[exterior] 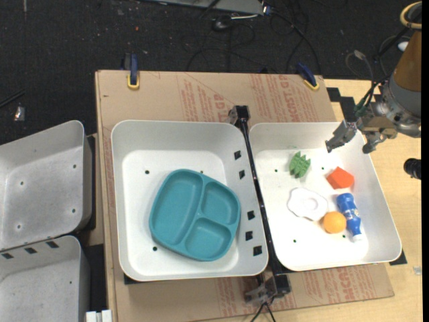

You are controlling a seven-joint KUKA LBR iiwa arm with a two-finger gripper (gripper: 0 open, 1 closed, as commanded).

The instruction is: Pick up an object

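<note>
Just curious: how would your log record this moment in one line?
tool open, holding nothing | above right bin far edge | orange block nearest | teal tray in left bin

Bright, even overhead light w/ soft, short shadows; the two white bins (177, 136) read near-blown-out along their rims, esp. the spare white trays (40, 173) at left. Black floor (60, 25) at top stays dark but its specks are sharp. Focus OK across frame, slight softness/grain, no obvious edge distortion.
</note>
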